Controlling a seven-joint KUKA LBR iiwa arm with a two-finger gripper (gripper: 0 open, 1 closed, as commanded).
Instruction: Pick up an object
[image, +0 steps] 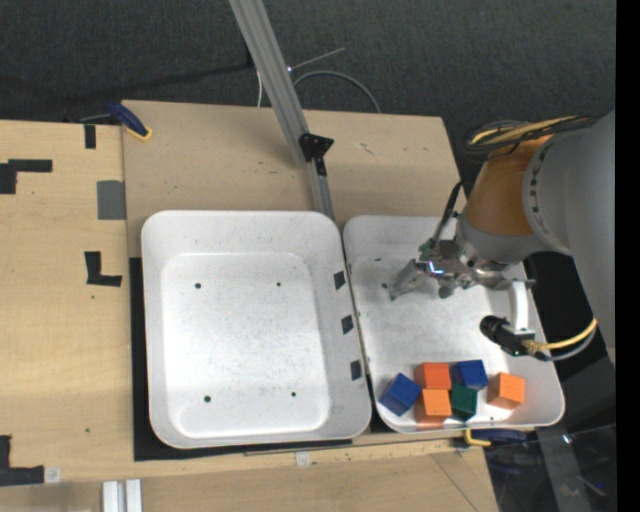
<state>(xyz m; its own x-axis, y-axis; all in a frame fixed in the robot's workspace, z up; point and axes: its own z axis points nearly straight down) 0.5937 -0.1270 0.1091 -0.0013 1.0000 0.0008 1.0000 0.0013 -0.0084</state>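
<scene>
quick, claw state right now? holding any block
claw: open, holding nothing, over bare floor of the right bin; the blocks sit apart at the bin's near end.

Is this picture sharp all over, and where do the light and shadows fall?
In the camera view, the left white plastic bin is brightly lit, its floor nearly washed out; the right white bin looks greyer, with a soft shadow under the grey two-finger gripper. The coloured cubes read fairly crisply, while the gripper looks blurred, and the background beyond the bench is dark.
</scene>
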